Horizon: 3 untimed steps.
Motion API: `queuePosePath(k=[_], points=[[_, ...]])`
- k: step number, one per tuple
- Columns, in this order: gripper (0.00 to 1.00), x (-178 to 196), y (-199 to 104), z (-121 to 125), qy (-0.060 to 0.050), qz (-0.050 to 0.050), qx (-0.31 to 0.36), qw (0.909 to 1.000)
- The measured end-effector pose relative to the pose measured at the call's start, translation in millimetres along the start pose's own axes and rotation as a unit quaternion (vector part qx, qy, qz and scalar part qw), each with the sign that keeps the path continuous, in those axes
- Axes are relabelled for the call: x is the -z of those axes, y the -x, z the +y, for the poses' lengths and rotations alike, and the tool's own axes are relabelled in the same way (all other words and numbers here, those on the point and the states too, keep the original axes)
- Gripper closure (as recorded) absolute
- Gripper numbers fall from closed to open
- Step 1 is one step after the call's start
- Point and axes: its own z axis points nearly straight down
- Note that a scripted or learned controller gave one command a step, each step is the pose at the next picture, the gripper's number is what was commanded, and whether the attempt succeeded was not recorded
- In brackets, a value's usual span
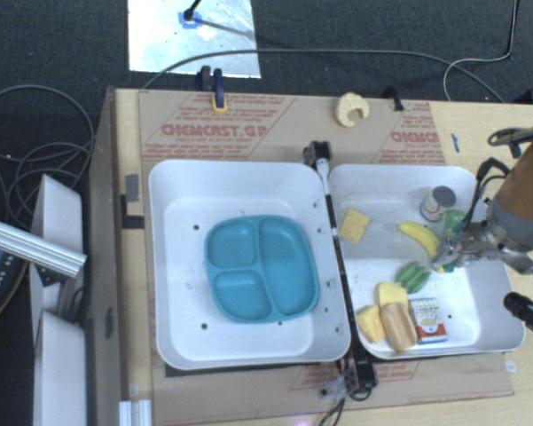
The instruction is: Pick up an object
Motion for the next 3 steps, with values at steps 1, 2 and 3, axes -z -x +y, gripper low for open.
queuePosePath(k=[1,2,3], points=[[1.00,-23,-75,64,-0.001,0.001,0.001,1.0000],[0.00,-23,-74,64,-0.001,0.001,0.001,1.0000],[0.00,-23,-80,-14,-0.002,0.001,0.000,1.0000]])
